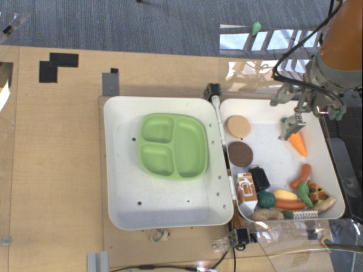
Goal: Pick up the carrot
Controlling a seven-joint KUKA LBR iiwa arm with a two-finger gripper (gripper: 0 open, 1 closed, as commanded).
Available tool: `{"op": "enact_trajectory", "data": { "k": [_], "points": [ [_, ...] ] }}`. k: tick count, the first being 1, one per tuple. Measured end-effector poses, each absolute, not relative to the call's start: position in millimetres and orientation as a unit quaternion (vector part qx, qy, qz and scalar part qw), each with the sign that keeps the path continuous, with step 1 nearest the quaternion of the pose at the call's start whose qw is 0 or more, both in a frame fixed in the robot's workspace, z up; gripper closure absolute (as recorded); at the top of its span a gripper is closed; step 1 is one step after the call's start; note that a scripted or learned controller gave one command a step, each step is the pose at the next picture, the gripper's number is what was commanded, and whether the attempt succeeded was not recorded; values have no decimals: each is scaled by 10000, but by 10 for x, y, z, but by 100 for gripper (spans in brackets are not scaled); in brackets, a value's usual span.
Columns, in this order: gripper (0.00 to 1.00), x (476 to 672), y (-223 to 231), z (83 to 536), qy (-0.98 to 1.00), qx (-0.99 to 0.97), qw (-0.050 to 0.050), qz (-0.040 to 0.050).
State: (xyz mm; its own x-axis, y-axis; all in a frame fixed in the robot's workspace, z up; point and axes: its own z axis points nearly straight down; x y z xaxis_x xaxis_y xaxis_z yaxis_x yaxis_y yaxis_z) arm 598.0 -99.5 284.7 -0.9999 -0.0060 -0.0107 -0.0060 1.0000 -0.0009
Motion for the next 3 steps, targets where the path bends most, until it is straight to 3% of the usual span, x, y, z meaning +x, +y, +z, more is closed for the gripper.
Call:
{"op": "enact_trajectory", "data": {
  "k": [1, 2, 3],
  "points": [
    [0, 6283, -1682, 2429, 9999, 140, 43, -11],
    [0, 6516, -1963, 1242, 9998, -180, -2, 10],
    [0, 6322, -2052, 886, 9979, -641, 64, -13]
  ]
}}
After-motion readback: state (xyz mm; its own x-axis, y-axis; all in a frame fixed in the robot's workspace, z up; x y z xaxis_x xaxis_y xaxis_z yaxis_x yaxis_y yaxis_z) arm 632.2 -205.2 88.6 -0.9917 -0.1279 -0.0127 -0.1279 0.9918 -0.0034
